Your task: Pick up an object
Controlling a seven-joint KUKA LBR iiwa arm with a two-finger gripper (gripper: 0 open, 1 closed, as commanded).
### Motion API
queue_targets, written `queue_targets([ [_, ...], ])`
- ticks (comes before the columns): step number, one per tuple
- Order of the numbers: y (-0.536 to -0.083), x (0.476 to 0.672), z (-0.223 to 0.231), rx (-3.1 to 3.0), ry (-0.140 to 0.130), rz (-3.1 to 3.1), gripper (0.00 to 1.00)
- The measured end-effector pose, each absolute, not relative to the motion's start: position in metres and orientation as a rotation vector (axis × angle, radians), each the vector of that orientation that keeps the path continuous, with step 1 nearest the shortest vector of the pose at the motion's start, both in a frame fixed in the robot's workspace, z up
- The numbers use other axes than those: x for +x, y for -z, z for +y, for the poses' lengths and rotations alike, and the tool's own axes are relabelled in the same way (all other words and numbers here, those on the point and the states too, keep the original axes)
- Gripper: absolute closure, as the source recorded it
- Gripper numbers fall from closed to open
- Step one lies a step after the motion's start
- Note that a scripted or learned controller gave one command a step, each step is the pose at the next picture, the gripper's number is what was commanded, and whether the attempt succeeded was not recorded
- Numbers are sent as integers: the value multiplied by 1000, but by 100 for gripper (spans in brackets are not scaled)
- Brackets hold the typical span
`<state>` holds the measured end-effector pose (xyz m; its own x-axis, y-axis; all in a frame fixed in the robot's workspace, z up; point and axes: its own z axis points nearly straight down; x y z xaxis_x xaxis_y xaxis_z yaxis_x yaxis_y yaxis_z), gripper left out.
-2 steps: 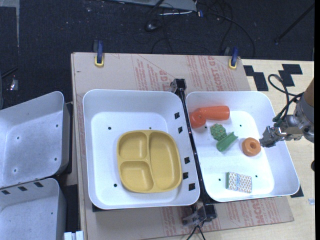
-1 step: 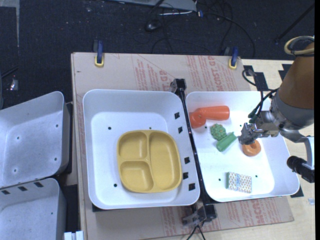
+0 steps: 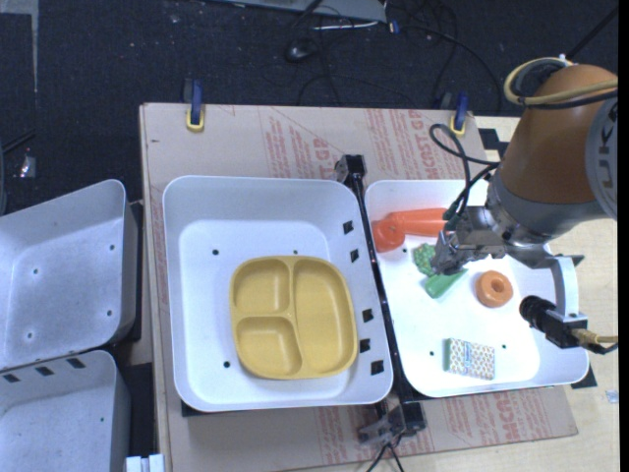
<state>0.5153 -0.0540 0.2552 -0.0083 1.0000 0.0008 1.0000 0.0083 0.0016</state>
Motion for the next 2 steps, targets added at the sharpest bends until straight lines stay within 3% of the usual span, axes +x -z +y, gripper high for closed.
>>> queue_targets([
  [2,-258,538,60,2212,-2,2230,100],
])
